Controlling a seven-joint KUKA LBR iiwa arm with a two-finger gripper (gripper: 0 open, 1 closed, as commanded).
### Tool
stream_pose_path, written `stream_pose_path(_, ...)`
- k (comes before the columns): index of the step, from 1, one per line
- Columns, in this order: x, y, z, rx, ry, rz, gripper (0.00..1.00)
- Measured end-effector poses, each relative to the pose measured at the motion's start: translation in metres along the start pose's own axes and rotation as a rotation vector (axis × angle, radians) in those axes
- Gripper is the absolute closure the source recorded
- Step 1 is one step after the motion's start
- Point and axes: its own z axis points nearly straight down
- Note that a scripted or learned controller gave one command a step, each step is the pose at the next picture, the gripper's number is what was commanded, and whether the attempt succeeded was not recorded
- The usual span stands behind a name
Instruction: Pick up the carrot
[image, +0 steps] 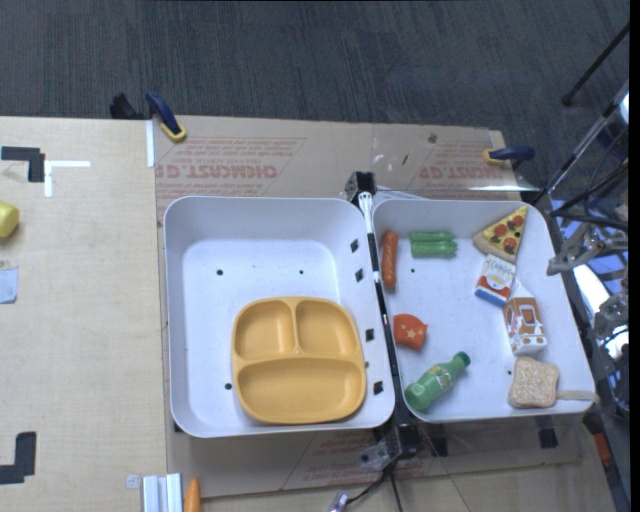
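Observation:
The carrot is a slim orange stick. It lies lengthwise along the left wall of the right bin, near the far end, flat on the bin floor. Nothing touches it. A green vegetable lies just to its right with a small gap between them.
The right bin also holds a red-orange piece, a green bottle, a pizza slice, two small cartons and toast. A yellow divided plate sits in the left bin. Grey metal parts stand past the right rim.

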Motion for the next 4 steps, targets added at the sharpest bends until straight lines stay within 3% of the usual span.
stream_pose_path(1, -0.031, 0.030, -0.015, -0.001, -0.001, -0.457, 0.00)
stream_pose_path(2, -0.040, 0.099, -0.032, -0.003, -0.002, -0.751, 0.00)
stream_pose_path(3, -0.064, 0.183, 0.022, -0.008, 0.001, -1.017, 0.00)
stream_pose_path(4, -0.075, 0.254, 0.157, -0.010, 0.002, -1.162, 0.00)
